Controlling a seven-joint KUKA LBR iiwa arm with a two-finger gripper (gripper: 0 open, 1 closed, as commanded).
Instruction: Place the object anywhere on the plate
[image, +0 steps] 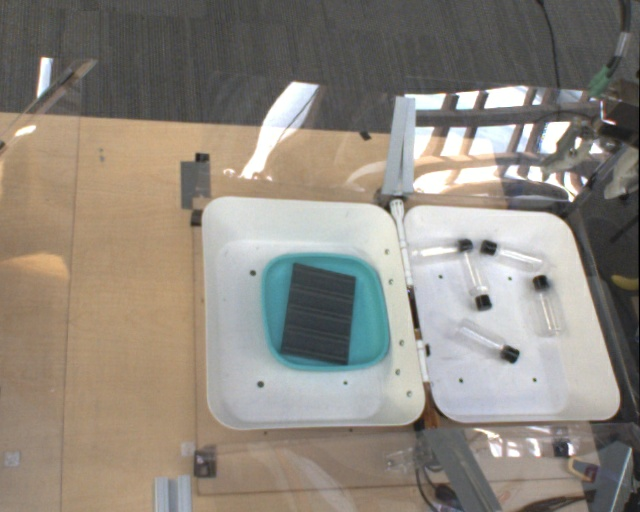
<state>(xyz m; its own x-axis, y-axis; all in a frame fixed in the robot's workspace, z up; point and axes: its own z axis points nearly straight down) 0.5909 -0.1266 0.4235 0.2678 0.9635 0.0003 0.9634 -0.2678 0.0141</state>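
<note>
A dark ribbed block (319, 314) lies flat on a teal plate (372, 340). It sits roughly in the plate's middle with its long side running top to bottom, tilted slightly. Teal shows on all sides of it. The plate rests in the recessed floor of the left bin (230, 380), about central there.

The right bin (580, 390) touches the left one along their shared edge. It holds five clear vials with black caps. Two lie near the top with their caps close together (465, 244) and (489, 247). One points down to a cap near the bin's centre (482, 300). One lies toward the right side (541, 283), and one lies lower down, slanted (511, 353). All the vials lie well apart from the block, across the divide between the bins.

Both bins sit on a pale wooden surface (100, 300) under patches of bright glare. A grey metal post (402, 140) stands just above the seam between the bins.

Whether the gripper is open, closed or holding anything cannot be told, nor how the block lies relative to it. Nothing is touching the block from above.
</note>
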